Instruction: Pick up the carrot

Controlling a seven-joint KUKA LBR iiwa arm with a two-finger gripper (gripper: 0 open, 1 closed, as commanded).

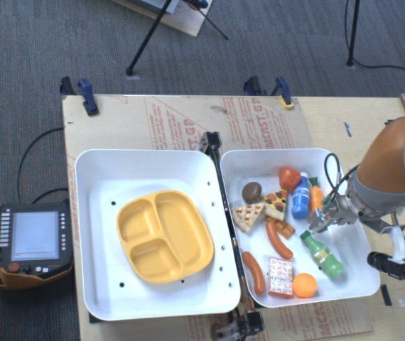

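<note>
The desk [153, 119] is carrying two white bins side by side, and the right bin [259, 158] is serving as the reference point here. The left bin [92, 169] is sitting against its left wall and is holding a yellow divided plate [165, 235]. The arm [391, 169] is reaching in over the right bin's right rim, orange band uppermost. Inside the right bin, toward its right side, the claw [321, 219] is hanging low over the toys; whether it is apart or together cannot be told from this view. The carrot [316, 197] is lying in the upper right part of the right bin, just beside a blue bottle [300, 199] on its left and directly above the claw, apparently touching it; nothing is showing it clamped. A green bottle [323, 256] is lying below the claw. Two sausages [279, 241] are lying at the bin's centre and lower left. A tomato [289, 177] is sitting near the upper wall, an orange [304, 285] near the lower wall, with a pink carton [281, 275] beside it.
</note>
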